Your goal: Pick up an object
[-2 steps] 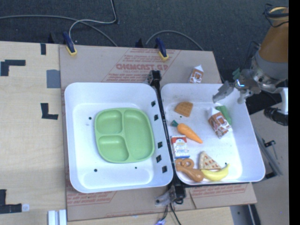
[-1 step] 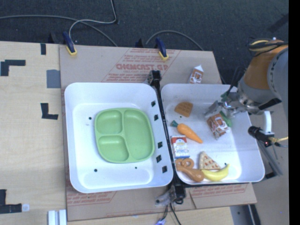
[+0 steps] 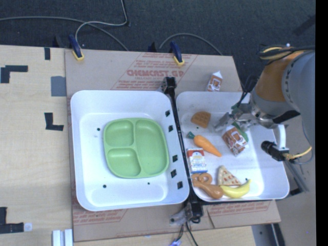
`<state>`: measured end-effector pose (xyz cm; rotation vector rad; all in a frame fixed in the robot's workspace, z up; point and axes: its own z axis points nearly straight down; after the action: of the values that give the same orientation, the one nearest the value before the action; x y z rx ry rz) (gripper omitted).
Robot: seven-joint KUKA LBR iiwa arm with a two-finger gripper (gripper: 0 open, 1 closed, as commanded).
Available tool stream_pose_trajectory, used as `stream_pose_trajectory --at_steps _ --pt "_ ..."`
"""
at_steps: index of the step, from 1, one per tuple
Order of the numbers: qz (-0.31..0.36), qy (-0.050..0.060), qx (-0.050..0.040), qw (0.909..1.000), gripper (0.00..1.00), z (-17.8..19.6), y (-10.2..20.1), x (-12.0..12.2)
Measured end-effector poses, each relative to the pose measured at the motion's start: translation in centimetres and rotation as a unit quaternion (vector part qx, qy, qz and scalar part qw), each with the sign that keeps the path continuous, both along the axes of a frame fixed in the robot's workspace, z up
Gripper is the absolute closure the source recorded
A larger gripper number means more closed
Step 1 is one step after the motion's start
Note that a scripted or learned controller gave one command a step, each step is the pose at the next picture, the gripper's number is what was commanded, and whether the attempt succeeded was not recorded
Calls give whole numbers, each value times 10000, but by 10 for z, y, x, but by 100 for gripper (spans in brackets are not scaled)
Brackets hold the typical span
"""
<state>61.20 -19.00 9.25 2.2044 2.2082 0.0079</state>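
Two shallow white plastic bins with rounded corners sit side by side on a cardboard sheet [image 3: 148, 68] clamped to the pale wooden tabletop [image 3: 25, 137]. The left bin [image 3: 87, 188] holds a smooth light-green divided plate [image 3: 136, 147] with three compartments, lying flat near the middle. The right bin [image 3: 271, 183] holds the toy foods: a tan, rough-looking bread-like piece [image 3: 201, 119] at about 11 o'clock, an orange carrot [image 3: 206, 145] with a green tip just below it, a small white and red printed carton [image 3: 197, 160] toward 8 o'clock, a brown pretzel-like shape [image 3: 204, 184], a waffle-textured wedge [image 3: 227, 177] and a glossy yellow banana [image 3: 237, 189] curving along 6 o'clock. A brown and white printed packet [image 3: 235, 140] lies near the bin's centre, tilted. The metal pincer [image 3: 237, 118] on the grey and orange arm [image 3: 282, 86] hangs right above that packet's upper end, at about 1 o'clock of the bin; whether it is apart or together I cannot tell. A small milk carton [image 3: 216, 81] stands on the cardboard outside the bins, at 12 o'clock of the right bin.
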Motion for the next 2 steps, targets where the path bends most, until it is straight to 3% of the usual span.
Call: stream_pose_trajectory --at_steps 1,2 --pt "7 -20 6 10000 0 0 3 -17" --pt "6 -46 -1 10000 100 13 2 -15"
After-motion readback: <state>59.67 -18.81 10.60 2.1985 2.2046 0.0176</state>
